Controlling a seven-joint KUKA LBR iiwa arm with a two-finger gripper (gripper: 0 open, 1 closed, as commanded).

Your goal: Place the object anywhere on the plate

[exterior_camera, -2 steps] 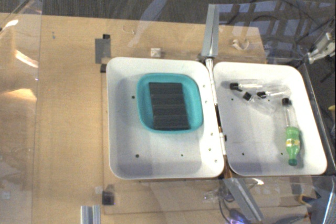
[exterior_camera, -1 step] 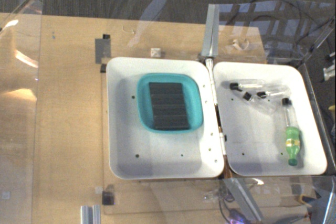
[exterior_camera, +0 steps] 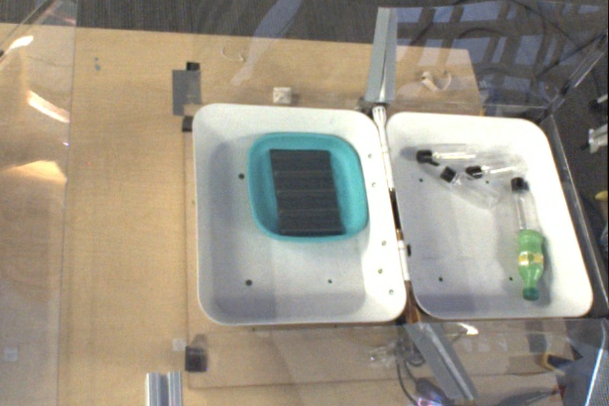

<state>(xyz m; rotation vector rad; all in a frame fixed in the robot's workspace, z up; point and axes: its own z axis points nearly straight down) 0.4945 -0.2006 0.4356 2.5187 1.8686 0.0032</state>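
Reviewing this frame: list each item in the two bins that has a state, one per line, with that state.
Teal plate: flat in the left bin, a dark ridged pad lying on it.
Green bottle: lying on its side in the right bin, near the right wall.
Clear tubes with black caps: lying flat, scattered along the right bin's far end.

The pale wooden tabletop (exterior_camera: 114, 233) carries two shallow white bins side by side, the left bin (exterior_camera: 224, 290) and the right bin (exterior_camera: 457, 295), their inner rims almost touching. A small pale cube (exterior_camera: 282, 95) lies just behind the left bin. Small dark blocks sit near its back-left (exterior_camera: 193, 68) and front-left (exterior_camera: 196, 358) corners.
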